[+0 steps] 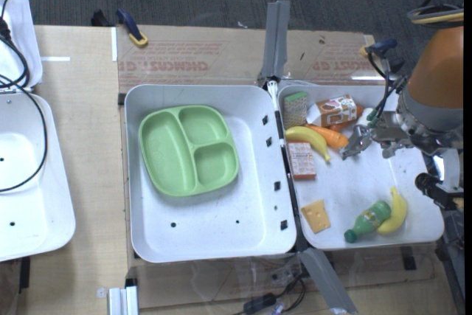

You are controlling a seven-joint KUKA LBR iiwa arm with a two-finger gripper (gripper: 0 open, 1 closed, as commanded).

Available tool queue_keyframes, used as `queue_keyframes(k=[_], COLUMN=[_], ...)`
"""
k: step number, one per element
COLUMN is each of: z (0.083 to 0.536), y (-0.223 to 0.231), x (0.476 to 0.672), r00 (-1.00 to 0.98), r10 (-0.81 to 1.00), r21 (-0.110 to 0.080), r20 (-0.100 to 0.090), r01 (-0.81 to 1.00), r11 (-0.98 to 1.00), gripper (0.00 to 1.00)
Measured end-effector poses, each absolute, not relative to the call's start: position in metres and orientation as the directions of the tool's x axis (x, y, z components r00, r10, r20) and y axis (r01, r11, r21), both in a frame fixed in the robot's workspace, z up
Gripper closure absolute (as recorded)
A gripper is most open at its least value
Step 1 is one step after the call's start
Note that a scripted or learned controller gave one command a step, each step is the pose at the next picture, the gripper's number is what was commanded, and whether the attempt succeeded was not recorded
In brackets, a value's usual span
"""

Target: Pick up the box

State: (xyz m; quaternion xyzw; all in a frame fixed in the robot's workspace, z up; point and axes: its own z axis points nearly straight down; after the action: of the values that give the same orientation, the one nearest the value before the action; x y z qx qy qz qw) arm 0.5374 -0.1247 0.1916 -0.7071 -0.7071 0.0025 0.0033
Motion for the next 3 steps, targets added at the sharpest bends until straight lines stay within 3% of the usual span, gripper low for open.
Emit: queue_keyframes(k=[1, 2, 3], z=[0.103, 0.093, 0.092], y=[-0.187, -0.202, -0.209], x=[0.590, 0.657, 0.639], r00=[0.063, 0.065, -0.035], r10=[0.998, 0.998, 0.999], r21=[-0.006, -0.015, 0.003], r20=[0.000, 0.003, 0.006], r01=[0.998, 0.998, 0.999], r11=[-0.063, -0.065, 0.035], gripper=[0.00, 0.00, 0.00])
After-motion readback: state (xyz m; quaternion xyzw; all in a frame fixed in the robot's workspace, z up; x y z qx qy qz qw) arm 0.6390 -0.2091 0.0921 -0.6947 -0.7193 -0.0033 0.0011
